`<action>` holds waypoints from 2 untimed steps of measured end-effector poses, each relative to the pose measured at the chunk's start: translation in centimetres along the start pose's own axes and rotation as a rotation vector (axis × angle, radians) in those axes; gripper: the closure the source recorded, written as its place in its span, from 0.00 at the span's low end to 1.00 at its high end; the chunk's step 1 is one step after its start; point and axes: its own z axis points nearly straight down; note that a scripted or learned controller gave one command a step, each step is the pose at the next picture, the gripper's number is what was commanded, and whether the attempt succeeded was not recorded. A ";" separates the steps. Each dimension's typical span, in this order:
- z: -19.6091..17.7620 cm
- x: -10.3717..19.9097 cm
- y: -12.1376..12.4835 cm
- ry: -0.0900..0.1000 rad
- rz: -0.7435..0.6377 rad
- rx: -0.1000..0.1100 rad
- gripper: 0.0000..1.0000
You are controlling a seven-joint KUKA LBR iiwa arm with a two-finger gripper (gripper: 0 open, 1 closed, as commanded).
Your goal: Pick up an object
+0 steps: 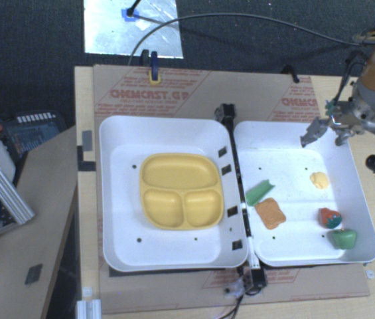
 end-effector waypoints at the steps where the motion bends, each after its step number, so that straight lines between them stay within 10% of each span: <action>1: -0.5 0.0 0.2 -0.002 -0.002 -0.010 0.00; 2: 4.3 1.0 0.4 -0.001 -0.004 -0.006 0.00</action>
